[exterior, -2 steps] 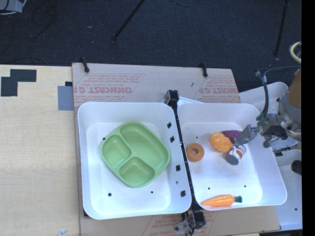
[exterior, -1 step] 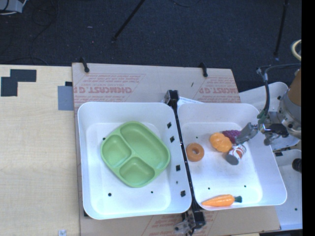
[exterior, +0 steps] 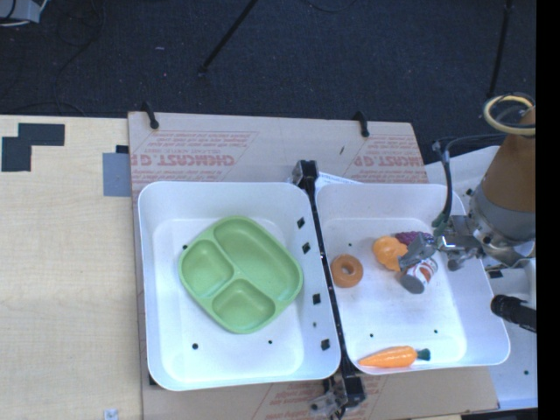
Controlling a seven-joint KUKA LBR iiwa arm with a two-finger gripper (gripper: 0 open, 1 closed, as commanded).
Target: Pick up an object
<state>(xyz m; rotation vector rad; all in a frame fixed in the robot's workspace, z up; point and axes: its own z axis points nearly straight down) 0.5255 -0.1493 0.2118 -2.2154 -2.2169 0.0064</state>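
My arm (exterior: 512,178) came into the camera view from the right edge, its orange band uppermost in the frame and the grey section just below it. The wrist (exterior: 477,234) was angled down and to the view's left, with a dark cable looping up over it. The gripper (exterior: 418,268) sat low at the end of that reach, pointing toward the lower left, over the right-hand bin (exterior: 477,339). I could not read the state of its tip from this slant.
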